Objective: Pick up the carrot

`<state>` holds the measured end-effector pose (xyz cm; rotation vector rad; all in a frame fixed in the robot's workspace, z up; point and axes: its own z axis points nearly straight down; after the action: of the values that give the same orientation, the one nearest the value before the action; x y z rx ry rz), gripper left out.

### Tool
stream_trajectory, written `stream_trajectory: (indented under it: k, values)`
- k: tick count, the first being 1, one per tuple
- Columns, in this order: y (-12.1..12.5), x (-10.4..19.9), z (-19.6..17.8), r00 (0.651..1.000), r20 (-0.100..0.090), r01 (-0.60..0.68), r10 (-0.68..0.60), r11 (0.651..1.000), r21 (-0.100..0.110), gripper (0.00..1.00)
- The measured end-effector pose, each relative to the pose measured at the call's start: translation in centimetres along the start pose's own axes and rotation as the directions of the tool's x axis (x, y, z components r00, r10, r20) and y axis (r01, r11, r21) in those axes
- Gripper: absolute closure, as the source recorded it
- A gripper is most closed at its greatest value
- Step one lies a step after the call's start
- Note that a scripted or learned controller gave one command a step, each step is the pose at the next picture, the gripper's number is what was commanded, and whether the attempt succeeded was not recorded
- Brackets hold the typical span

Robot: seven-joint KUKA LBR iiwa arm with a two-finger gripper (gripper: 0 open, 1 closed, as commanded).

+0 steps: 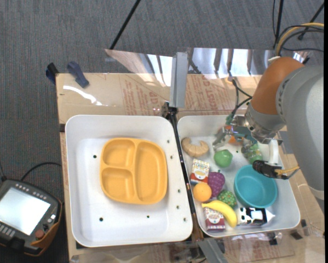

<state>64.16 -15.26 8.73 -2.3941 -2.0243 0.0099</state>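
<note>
Teach pendant (22,212): lower left of the frame, off the worktop (125,95).
Left bin (79,147): holds a yellow divided plate (134,170), lying flat.
Right bin (292,210): croissant (194,146) at its upper left; orange (202,192) and banana (223,211) lower down; green apple (223,158) near the centre; teal bowl (255,186) to the right.
Gripper (236,136): low over the right bin's upper part, just above the green apple; whether the jaws are parted or closed cannot be told.
Carrot: place cannot be told with certainty; a small orange fleck lies at the gripper.
Arm (295,100): enters from the right of the frame.
</note>
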Motion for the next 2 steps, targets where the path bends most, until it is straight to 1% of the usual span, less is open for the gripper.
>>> stream_trajectory:
  k: [1, 2]
  values:
    - [0.37, -0.10, -0.15, 0.984, -0.005, -0.177, 0.177, 0.984, -0.010, 0.00]
    - [0.35, 0.19, -0.18, 0.894, -0.008, -0.448, 0.448, 0.894, -0.008, 0.00]
